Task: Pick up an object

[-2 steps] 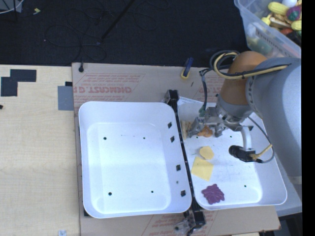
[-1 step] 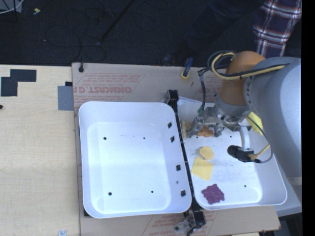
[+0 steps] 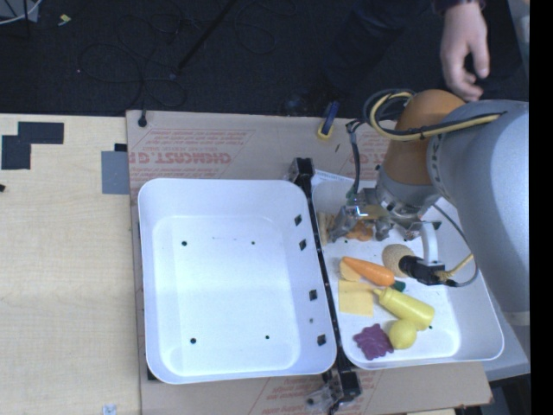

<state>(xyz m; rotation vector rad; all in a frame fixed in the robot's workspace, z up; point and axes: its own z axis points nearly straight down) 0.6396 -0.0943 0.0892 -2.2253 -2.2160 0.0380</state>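
Gripper [image 3: 373,223] low in right bin [image 3: 484,340], far end; can't tell its grip state.
I see the arm [image 3: 484,188] reaching from right, wrist bent down. Carrot [image 3: 370,271] just beside it, cheese block [image 3: 355,299], purple grapes [image 3: 373,341] nearer me.

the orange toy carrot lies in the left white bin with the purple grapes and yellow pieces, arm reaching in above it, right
Not quite: the orange toy carrot lies in the right white bin, not the left one. The camera view shows it there with the purple grapes and yellow pieces, the grey arm reaching in above it.
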